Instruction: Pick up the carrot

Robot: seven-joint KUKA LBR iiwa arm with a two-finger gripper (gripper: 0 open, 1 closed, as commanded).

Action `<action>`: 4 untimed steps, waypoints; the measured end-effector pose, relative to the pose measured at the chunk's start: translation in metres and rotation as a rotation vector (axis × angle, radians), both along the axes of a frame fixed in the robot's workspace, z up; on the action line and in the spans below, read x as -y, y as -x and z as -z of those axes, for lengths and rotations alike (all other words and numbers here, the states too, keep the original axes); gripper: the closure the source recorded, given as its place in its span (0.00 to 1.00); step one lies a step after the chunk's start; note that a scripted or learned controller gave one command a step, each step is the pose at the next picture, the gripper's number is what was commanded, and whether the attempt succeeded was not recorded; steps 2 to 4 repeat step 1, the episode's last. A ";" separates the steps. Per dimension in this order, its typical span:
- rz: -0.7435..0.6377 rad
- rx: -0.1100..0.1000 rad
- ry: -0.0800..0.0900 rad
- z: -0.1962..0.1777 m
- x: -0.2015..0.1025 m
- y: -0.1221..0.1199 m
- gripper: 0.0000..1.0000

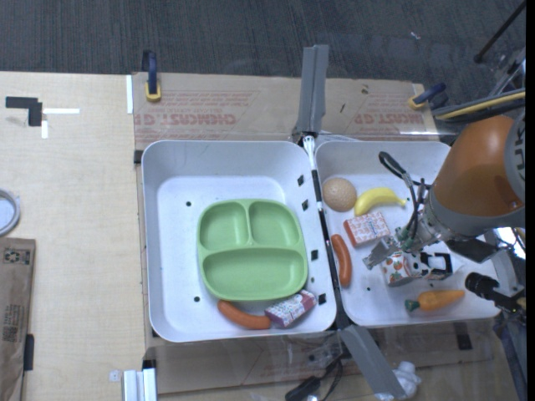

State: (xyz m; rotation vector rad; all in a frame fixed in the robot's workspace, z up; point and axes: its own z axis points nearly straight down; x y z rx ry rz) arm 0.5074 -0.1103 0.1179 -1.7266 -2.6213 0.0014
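Arm (489, 170) is presenting a broad, rounded orange band above the wrist, with grey housing showing at its upper right and below it. Black cable is looping out from the wrist on the left. Gripper (399, 253) is showing as small grey metal parts, detail indistinct.

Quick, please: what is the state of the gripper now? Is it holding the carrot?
Gripper: cannot be told if open or closed. It is above a small carton; the carrot lies apart in the right bin, not held.
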 end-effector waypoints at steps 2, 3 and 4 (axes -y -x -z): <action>-0.085 0.004 0.001 -0.013 0.043 -0.044 0.00; -0.085 0.004 0.001 -0.013 0.043 -0.044 0.00; -0.085 0.004 0.001 -0.013 0.043 -0.044 0.00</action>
